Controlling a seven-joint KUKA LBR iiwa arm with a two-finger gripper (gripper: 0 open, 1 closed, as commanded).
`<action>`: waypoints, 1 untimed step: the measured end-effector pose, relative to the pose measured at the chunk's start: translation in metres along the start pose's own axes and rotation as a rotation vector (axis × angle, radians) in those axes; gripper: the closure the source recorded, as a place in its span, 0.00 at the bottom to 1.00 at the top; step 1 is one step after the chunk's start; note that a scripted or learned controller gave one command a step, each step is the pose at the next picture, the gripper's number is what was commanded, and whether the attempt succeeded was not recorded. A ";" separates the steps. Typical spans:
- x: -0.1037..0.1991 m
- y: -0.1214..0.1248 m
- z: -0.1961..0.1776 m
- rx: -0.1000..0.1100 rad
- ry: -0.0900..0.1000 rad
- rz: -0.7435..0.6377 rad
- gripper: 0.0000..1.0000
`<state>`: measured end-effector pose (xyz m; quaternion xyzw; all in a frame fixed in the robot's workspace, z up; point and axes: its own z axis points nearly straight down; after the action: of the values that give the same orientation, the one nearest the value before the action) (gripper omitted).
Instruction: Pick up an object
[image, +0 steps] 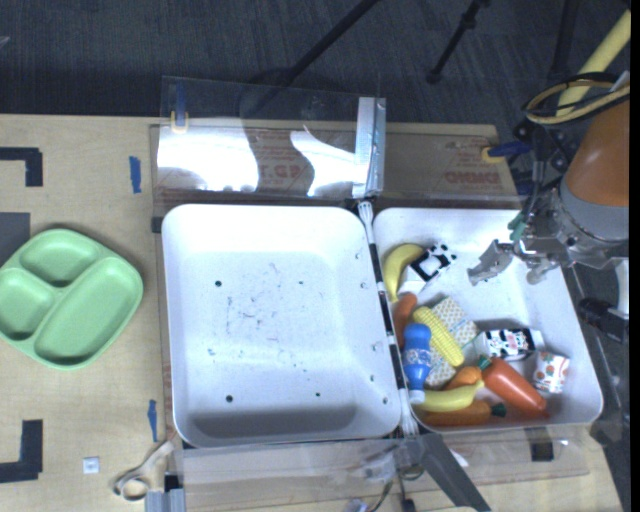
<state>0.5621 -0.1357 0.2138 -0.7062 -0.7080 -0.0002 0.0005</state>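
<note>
Banana (398, 266), yellow and curved, lies in the right bin (585, 385) by its left wall, long axis running up-down in the view. My jaws (490, 262) hang empty to its right, over bare bin floor. I cannot tell their gap.

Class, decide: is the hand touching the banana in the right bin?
Apart. In the camera view, bare white bin floor separates the hand from the banana.

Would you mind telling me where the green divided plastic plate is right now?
The green divided plastic plate lies on the wooden bench at the camera view's far left, apart from the left white bin.
</note>
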 end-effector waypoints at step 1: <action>0.066 -0.024 -0.003 0.001 0.001 0.084 0.00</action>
<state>0.5382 -0.0694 0.2170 -0.7353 -0.6778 0.0000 0.0011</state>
